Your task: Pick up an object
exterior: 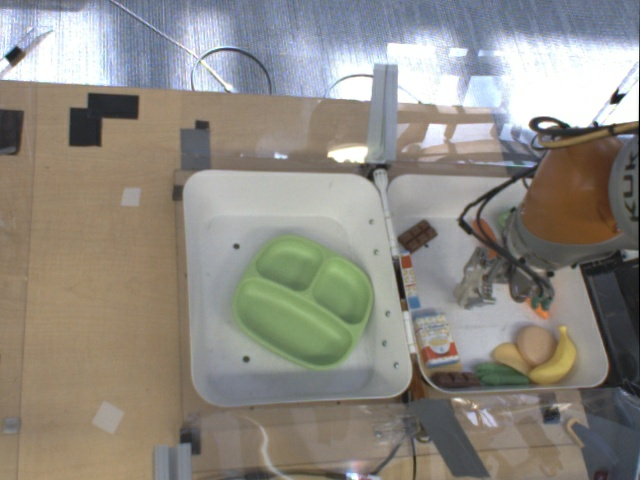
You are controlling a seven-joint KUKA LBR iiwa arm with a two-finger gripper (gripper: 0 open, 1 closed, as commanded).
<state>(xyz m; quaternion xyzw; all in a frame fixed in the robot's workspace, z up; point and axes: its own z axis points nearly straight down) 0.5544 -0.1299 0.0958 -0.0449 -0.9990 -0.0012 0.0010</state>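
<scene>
- Arm (580, 203) reaches in from the right and hangs over the right bin (597, 368). Gripper (480, 286) points down over bare bin floor in the middle of that bin.
- Fingers look parted a little, nothing between them; no object held. Metal parts blur together, so the exact gap is uncertain.
- Candidate objects, all in the right bin: chocolate bar (417, 235) near the left wall, small carton (435, 336) lower left, second dark bar (455, 378) against the near wall, green pepper (505, 373) beside it, egg-coloured ball (535, 345), banana (558, 360) in the near right corner.
- Nearest to the gripper: the carton and the ball, both near but apart from it.
- Handling judgement: carton likely light and stiff, flat sides suit a pinch across its narrow width. Banana and ball look like smooth toy food, light, apt to slip or roll; take the banana across its middle.
- Fruit cluster is packed, pieces touching; a grasp there risks nudging neighbours.
- The dark bar at the near wall lies close to the rim, little finger room.
- Left bin (200, 268) carries a green divided plate (303, 300); it lies well apart from the gripper.
- Open floor lies under and just left of the gripper, good for descent.
</scene>
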